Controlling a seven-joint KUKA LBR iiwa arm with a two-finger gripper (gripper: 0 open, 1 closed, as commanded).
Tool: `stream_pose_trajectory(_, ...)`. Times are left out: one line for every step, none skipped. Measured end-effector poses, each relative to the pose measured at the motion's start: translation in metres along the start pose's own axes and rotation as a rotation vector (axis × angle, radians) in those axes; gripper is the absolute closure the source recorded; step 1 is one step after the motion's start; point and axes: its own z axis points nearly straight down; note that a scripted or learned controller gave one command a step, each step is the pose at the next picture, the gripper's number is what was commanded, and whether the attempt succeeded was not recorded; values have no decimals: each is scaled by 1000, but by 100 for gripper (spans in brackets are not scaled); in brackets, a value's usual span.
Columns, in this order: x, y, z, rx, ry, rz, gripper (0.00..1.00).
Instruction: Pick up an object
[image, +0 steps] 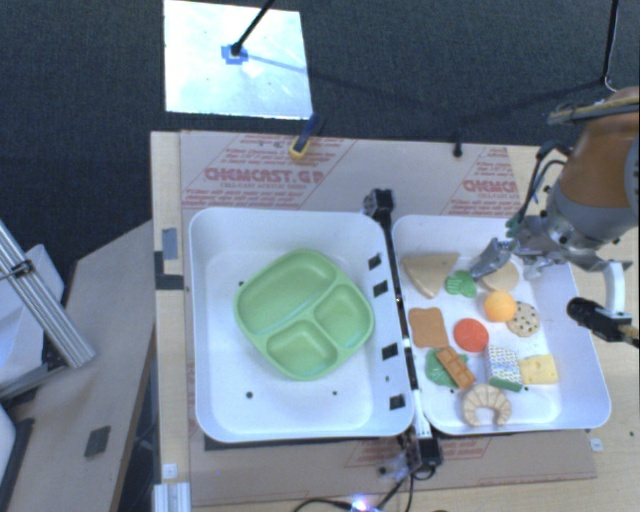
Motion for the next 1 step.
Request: stream_pose_trajectory(0,3,-8,-13,-2,-2,0)
